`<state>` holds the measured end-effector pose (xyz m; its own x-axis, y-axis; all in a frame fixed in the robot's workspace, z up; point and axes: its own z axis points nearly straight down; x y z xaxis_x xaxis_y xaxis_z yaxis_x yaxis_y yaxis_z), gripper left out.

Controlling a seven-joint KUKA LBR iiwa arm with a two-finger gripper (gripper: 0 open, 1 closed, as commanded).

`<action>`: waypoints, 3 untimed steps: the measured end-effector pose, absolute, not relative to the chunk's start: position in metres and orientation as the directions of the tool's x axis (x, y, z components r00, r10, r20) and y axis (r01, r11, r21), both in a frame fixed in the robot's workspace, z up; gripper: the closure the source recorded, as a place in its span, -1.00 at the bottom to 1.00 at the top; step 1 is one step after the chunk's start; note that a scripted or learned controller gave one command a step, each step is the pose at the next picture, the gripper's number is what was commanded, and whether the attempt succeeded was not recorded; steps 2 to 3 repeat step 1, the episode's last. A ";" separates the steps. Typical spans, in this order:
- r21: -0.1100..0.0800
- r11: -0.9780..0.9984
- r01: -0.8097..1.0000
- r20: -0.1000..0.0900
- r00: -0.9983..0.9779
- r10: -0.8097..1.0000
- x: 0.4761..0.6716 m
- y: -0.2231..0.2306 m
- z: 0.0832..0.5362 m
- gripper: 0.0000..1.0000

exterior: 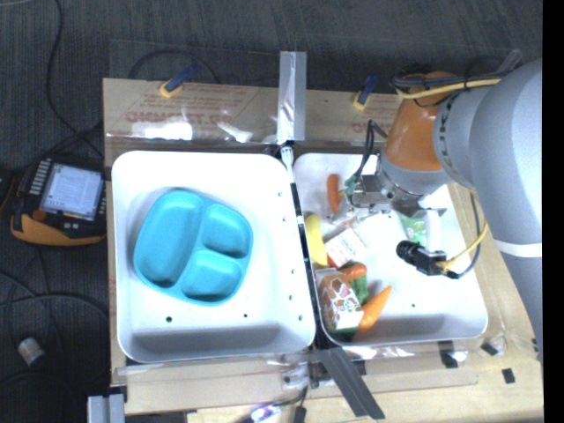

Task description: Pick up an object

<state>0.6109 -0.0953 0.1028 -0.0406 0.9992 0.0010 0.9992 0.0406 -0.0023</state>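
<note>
Arm (493, 139) enters from 3 o'clock, cut off at the frame edge; its wrist hides the right bin's (441, 315) 12 o'clock corner. Gripper (368, 196) points down over that bin's upper middle; can't tell if it's open or closed. Left bin (141, 324) holds a blue divided tray (192, 245) with open floor around it. Right bin: items crowd the 9 o'clock wall — yellow piece (314, 239), small carton (345, 250), snack packet (341, 300), carrot (376, 304). Green packet (415, 230) sits at 3 o'clock, partly blocked by a black cable fitting (421, 256).
</note>
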 end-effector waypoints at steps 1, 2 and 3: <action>-0.002 0.051 0.999 -0.001 -0.051 0.999 0.580 -0.028 0.246 1.00; -0.002 0.051 0.999 -0.001 -0.051 0.999 0.580 -0.028 0.246 1.00; -0.002 0.051 0.999 -0.001 -0.051 0.999 0.580 -0.028 0.246 1.00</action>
